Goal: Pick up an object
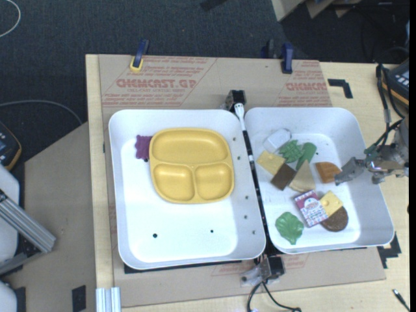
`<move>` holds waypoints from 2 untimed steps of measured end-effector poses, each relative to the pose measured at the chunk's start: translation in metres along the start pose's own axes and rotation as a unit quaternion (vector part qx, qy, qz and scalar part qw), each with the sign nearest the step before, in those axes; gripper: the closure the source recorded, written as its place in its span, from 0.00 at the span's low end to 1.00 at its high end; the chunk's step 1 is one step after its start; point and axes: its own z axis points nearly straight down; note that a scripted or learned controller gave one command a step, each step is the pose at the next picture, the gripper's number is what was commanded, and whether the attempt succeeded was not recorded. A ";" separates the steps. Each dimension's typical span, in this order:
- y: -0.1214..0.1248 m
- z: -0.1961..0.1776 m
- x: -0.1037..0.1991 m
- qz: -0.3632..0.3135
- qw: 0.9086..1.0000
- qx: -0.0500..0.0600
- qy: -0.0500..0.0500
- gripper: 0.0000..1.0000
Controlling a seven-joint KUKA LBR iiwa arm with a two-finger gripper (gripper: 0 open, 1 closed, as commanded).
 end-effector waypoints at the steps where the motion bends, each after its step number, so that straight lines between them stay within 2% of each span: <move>1: -0.001 0.039 0.002 0.000 1.000 0.001 0.001 0.00; 2: -0.001 0.082 -0.005 0.000 1.000 0.001 0.001 0.00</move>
